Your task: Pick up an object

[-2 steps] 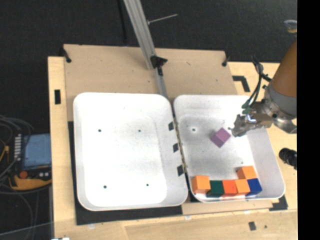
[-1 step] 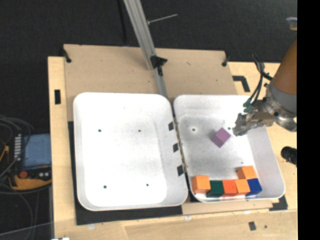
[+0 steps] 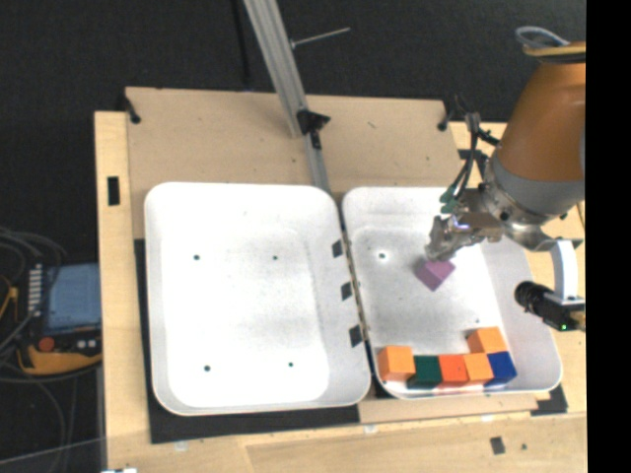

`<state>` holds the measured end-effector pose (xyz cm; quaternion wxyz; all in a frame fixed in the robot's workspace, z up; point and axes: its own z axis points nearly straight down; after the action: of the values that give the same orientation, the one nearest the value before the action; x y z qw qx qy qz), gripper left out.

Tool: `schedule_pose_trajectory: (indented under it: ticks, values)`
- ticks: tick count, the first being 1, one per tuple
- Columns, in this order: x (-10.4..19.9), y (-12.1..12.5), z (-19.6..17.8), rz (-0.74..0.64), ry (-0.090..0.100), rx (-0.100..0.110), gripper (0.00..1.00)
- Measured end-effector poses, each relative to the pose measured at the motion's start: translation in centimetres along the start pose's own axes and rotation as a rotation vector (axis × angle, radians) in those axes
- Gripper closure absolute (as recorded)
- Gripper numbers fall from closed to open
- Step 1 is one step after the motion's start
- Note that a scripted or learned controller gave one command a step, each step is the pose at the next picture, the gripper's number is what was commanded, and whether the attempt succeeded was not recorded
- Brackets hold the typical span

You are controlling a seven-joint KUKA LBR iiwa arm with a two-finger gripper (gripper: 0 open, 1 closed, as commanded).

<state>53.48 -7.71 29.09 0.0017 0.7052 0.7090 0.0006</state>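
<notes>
A small purple block [image 3: 434, 273] hangs tilted in the upper middle of the right bin [image 3: 394, 215]. It sits right at the tips of my gripper [image 3: 446, 252], which reaches in from the right and is shut on its top. The grey wrist and the orange band above it cover the bin's far right corner.
Along the right bin's front wall lies a row of blocks: orange [image 3: 397, 360], green [image 3: 426, 371], orange [image 3: 453, 368], a pair of orange ones [image 3: 482, 351] and blue [image 3: 501, 365]. The left bin [image 3: 168, 264] adjoins it. A slanted metal post [image 3: 286, 67] rises behind the bins.
</notes>
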Motion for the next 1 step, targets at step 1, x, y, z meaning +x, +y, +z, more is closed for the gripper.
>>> schedule_pose_trajectory:
  ticks: [1]
  values:
    - [4.93, 2.14, 0.03, 0.0, 0.0, 0.0, 1.0]
